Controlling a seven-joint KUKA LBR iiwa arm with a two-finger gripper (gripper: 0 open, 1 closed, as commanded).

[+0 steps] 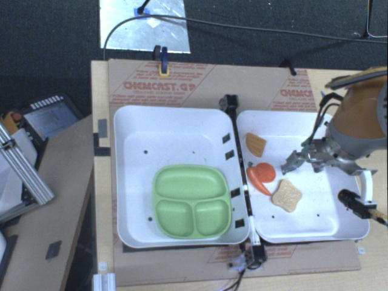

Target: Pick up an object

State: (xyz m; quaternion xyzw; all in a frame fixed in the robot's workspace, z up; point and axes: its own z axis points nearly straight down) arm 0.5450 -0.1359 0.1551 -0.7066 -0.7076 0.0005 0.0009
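Three toy foods lie in the right bin [315, 223]. A tan-orange bread piece [255, 143] sits near the bin's far left corner. A red-orange vegetable piece [262, 175] lies against the left wall, and a pale toast slice [286, 195] rests just right of and below it. My gripper [291, 162] hangs over the middle of this bin, pointing left. It is just right of the red-orange piece and just above the toast, with a small gap to both. The grey arm with its orange band [359, 109] reaches in from the right.
The left bin [130, 180] holds a green divided plate [191, 200] toward its front. A black clip [230, 102] sits on the wall between the two bins at the far end. A cardboard sheet [200, 80] lies under both bins.
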